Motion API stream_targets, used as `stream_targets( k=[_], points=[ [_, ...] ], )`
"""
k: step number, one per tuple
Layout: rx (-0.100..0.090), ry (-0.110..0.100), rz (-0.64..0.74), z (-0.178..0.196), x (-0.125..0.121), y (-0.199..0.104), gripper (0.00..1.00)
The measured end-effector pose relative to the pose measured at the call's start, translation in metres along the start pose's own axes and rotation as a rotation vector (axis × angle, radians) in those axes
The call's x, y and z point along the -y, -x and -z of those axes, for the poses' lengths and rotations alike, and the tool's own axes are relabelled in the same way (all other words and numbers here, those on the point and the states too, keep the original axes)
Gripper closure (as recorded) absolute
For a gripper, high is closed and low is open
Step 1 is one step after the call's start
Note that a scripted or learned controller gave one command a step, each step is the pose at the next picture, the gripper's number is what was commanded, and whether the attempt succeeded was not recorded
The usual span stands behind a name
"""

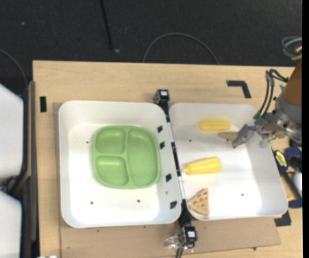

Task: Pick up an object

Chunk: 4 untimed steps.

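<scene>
Your end effector (250, 135) sits over the upper right part of the right bin (262, 198), reaching in from the right edge of the camera view. Its two grey fingers (241, 136) are spread apart, with nothing between them. You can see one finger angling down toward the bin floor on the left and the other shorter one just to its right, under the wrist, where green and dark cables loop above the hardware.

Just to the left of the end effector, and slightly higher in the view, lies a yellow corn cob (215, 125) near the bin's top wall. It is close to the left fingertip, but you cannot tell from this angle whether they touch. Below and to the left of the end effector, a yellow bottle (202, 166) lies on its side, its cap end pointing toward the divider between the bins. Further below that, well apart from the end effector, a pizza slice (200, 202) rests in the bin's lower left corner, against the wall.

Far to the left of the end effector, across the divider, the left bin (74, 198) holds a green sectioned plate (126, 156), lying flat near the middle. Both bins rest side by side on the light wooden worktop (47, 79).
</scene>
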<state>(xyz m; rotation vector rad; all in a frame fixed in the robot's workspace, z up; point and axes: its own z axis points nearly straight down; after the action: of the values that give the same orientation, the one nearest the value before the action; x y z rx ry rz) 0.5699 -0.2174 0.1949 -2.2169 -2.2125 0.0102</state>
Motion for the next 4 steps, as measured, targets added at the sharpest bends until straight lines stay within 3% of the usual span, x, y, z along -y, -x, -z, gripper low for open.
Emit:
stream_targets(
  k=[1, 3, 4],
  points=[
    [0.003, 0.013, 0.003, 0.007, -0.003, 0.0, 0.0],
    [0.004, 0.009, -0.003, -0.096, 0.001, -0.002, 0.0],
    [0.005, 0.017, -0.005, -0.082, -0.001, -0.001, 1.0]
  ],
)
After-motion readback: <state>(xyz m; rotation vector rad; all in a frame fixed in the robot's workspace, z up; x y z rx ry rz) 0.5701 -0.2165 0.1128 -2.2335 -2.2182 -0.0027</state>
